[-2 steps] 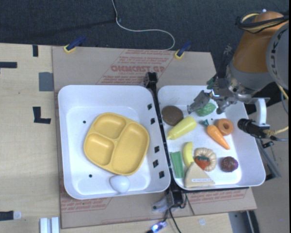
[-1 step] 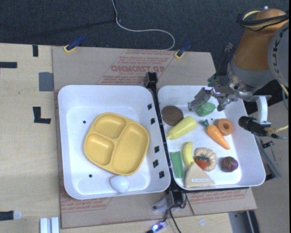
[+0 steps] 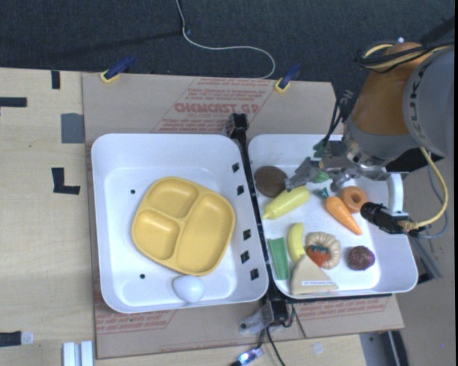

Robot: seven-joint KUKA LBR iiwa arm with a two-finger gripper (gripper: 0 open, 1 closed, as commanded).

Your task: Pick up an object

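Your gripper (image 3: 314,175) hangs over the right bin (image 3: 397,280), just above the toy corn cob (image 3: 287,202); can't tell its opening. Carrot (image 3: 342,213) sits right of the corn, brown disc (image 3: 270,179) upper-left.

Even, soft overhead light; the white bins (image 3: 107,204) look bright with faint glare. Shadows stay short and soft. The picture is slightly grainy and soft throughout.

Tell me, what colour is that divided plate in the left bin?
Pale yellow: the divided plate shows plainly in the camera view, lying in the white left bin.
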